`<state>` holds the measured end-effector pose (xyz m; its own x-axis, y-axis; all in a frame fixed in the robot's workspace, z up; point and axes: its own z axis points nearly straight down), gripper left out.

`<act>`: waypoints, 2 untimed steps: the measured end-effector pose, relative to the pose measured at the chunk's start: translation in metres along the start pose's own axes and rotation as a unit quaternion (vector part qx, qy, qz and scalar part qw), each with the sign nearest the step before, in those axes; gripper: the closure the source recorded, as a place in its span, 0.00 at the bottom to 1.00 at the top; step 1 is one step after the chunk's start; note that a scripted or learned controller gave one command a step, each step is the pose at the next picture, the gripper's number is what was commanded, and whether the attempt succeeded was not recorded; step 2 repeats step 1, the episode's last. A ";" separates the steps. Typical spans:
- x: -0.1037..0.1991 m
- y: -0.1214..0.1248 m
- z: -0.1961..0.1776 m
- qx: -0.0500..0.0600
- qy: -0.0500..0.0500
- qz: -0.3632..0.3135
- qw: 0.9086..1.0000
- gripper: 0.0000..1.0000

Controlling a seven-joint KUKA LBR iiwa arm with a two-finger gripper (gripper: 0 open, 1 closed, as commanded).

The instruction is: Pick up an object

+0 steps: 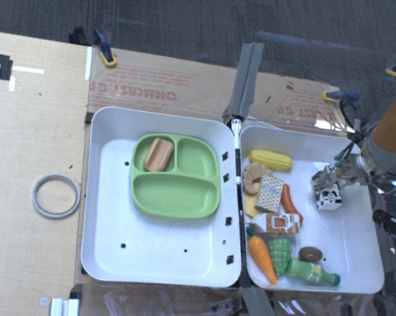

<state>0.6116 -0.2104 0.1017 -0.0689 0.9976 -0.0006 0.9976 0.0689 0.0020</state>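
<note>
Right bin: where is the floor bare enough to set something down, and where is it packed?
In the right bin, bare floor runs down the right half, between the gripper and the green bottle. The left side is crowded: corn cob, carrot, broccoli and other toy food lie touching.

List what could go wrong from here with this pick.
The gripper sits over bare floor of the right bin, apart from the toys, so closing here would likely catch nothing. The corn, carrot and bottle lie packed together along the left side; a grab there might nudge neighbours.
</note>
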 end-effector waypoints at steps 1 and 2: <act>0.043 0.013 -0.115 0.001 0.000 -0.050 0.999 1.00; 0.043 0.013 -0.115 0.001 0.000 -0.050 0.999 1.00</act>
